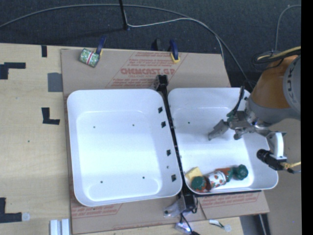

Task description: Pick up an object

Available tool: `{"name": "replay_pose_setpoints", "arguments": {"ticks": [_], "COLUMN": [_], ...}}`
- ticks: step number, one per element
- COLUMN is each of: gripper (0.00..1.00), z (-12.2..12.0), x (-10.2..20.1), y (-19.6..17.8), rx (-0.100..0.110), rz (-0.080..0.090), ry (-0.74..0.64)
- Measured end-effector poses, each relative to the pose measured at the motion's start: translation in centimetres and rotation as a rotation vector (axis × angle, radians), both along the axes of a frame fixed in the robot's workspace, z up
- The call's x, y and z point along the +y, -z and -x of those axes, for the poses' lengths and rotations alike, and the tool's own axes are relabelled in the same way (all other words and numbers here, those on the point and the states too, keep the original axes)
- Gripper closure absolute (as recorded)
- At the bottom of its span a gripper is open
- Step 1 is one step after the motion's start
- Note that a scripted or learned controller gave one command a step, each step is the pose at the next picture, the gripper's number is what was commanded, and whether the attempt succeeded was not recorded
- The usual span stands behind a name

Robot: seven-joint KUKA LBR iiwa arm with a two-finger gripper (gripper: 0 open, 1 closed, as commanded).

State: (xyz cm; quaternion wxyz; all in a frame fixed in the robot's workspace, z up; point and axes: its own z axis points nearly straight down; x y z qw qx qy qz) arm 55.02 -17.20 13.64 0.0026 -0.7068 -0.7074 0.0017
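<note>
Setting, as I read it from my remote station: robotics lab bench. Evidence: cardboard sheet (146, 70) clamped flat, two white bins (117, 99) side by side, black tape marks (48, 116), loose cables (146, 21) over dark carpet.

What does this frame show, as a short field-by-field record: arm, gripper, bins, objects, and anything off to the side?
arm: reaches in from the right, over the right bin
gripper: fingers spread, nothing between them, above the bin's middle
left bin: white, beside the right one
objects: a cluster along the right bin's near wall: yellow piece, green round item, red-and-white item, dark green item
gripper to objects: apart, cluster nearer the camera
off to the side: small green patterned block on the cardboard sheet behind the bins
</note>
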Motion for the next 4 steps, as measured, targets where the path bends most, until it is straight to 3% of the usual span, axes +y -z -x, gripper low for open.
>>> {"name": "replay_pose_setpoints", "arguments": {"ticks": [1, 2, 4], "gripper": [0.00, 1.00, 1.00], "z": [0.0, 0.0, -0.7], "x": [0.0, 0.0, -0.3], "y": [5.1, 3.9, -8.2], "rx": [-0.004, -0.007, -0.011], "rz": [0.001, 0.002, 0.002], "ry": [0.000, 0.001, 0.000]}}
